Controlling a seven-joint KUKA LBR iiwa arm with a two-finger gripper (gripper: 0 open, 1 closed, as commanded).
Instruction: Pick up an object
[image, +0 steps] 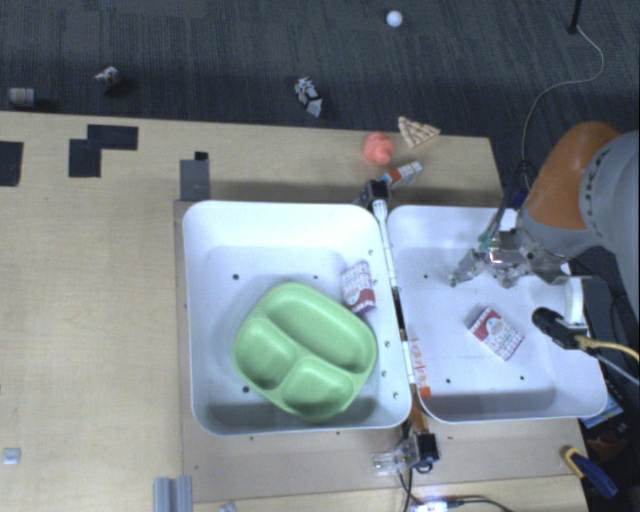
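A small red-and-white packet (496, 332) lies flat on the floor of the right bin (440, 300). My gripper (468, 270) hangs over that bin, up and to the left of the packet and apart from it, with nothing seen between its fingers. In the left bin (215, 300) a green divided plate (304, 347) lies tilted. A second red-and-white packet (358, 285) leans at that plate's upper right edge.
The arm, with its orange band (565, 190), enters over the right bin's right rim. Behind the bins the bench bears a pink ball (378, 148), a wedge-shaped toy (417, 131) and a marker (398, 177). Cables lie at the lower right.
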